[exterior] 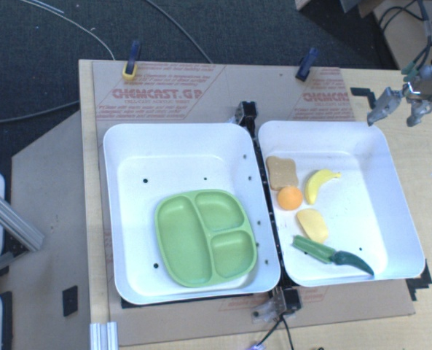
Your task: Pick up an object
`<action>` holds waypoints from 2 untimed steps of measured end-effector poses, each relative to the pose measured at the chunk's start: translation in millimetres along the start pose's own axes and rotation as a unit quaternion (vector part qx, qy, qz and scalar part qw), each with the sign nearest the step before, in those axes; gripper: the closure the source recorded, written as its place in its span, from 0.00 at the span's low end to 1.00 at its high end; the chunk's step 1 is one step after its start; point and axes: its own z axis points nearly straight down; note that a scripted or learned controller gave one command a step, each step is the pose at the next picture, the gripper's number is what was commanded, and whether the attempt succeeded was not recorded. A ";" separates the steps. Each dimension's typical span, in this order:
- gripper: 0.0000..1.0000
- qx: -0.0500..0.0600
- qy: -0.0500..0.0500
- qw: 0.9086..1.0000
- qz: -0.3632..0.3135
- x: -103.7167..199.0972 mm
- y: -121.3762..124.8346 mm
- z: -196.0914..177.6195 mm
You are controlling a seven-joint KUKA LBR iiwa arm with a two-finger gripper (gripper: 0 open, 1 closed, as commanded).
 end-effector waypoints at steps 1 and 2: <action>0.00 -0.007 -0.002 1.000 -0.002 1.2 2.0 -8.8; 0.00 -0.004 -0.001 1.000 -0.002 -4.7 10.3 42.4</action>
